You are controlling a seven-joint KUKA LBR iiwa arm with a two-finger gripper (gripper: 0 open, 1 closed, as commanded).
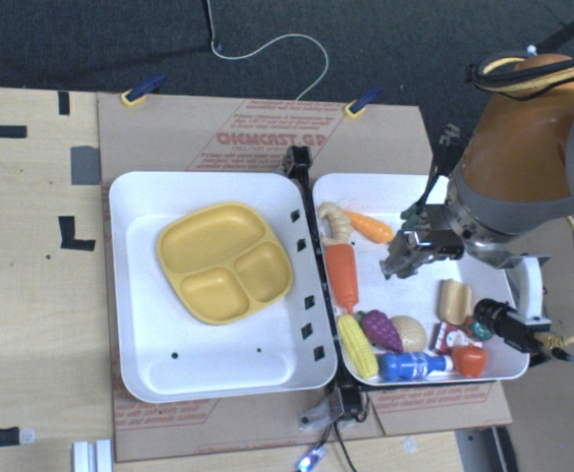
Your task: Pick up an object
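My gripper (402,261) hangs over the middle of the right bin (417,187), its dark fingers pointing down and left. Nothing shows between them. Toy food lies around it: an orange carrot (370,227) just up and left, a long orange-red sausage (342,273) along the bin's left wall, a cream piece (333,220) above that. Along the front lie a yellow corn cob (356,344), purple grapes (379,329), a beige round piece (409,333), a blue bottle (411,366), a tan bread piece (453,301) and a red tomato (471,361).
The left bin (130,264) holds a yellow divided plate (225,261). A black divider (308,234) runs between the bins. The arm's grey and orange body (518,136) overhangs the right bin's far right side. Both bins rest on cardboard (258,131).
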